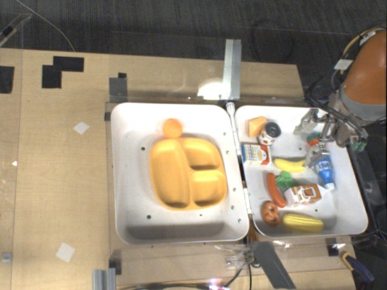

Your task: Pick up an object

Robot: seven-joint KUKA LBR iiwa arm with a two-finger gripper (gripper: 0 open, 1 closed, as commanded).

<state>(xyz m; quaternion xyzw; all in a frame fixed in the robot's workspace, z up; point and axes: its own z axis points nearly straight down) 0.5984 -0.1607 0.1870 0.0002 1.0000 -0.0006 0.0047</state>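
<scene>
- Over the right bin is where I am, reaching in from the right side, my orange-banded wrist high above the far right corner.
- Biggest thing on the bench: the left bin, and in it a yellow divided tray with a small orange ball touching its far edge. Well apart from me; I leave it.
- Next down, the clutter in my bin: a yellow corn cob along the near wall, a red-and-white carton just above it, a banana mid-bin, a hot dog beside something green, a small milk carton by the divider, a cheese wedge at the far end.
- Then a blue-and-white bottle, lying just below my fingers — the nearest candidate to pick.
- Smallest: my gripper, hanging over the bin's right half. Whether it is released or clenched I cannot tell at this slant, and I see nothing held.
- My read: this is the approach, no grasp made yet. Next calls for settling over one object, likely that bottle, and descending straight without nudging the banana beside it.
</scene>
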